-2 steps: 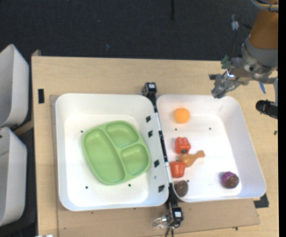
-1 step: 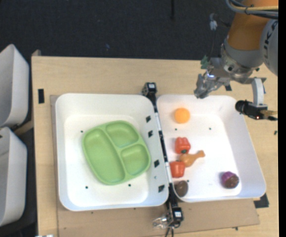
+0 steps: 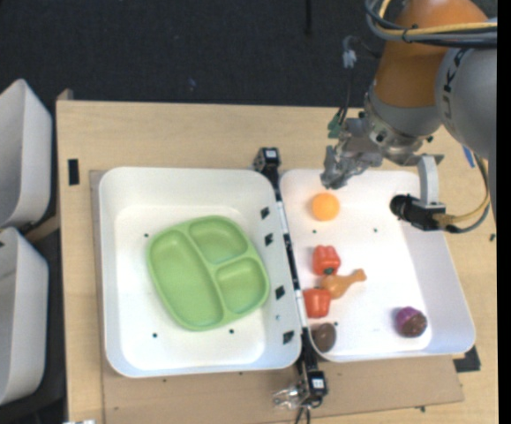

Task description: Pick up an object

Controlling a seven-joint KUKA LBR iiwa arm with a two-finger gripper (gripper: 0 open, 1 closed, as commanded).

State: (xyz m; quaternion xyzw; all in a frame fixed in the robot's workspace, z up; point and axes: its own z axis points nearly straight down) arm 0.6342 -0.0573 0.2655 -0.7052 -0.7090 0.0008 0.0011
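the gripper hangs over the far left corner of the right bin, its dark fingers pointing down and drawn close together at the tip; from here i cannot tell whether they are fully pressed together, and nothing shows between them. it seems to sit just above the white floor, touching none of the objects. the orange ball lies just in front of it, near but apart

no brand or writing can be read anywhere on the arm or the bins

the ball is small, round and plain orange. further toward me, along the left side of the same bin, lie a red pepper, a tan pear-shaped piece touching the pepper's lower edge, a second red-orange piece, and a dark brown round thing at the near left corner. a purple round object sits alone toward the near right

the left bin holds a green divided plate with three compartments, lying flat and turned at a slant
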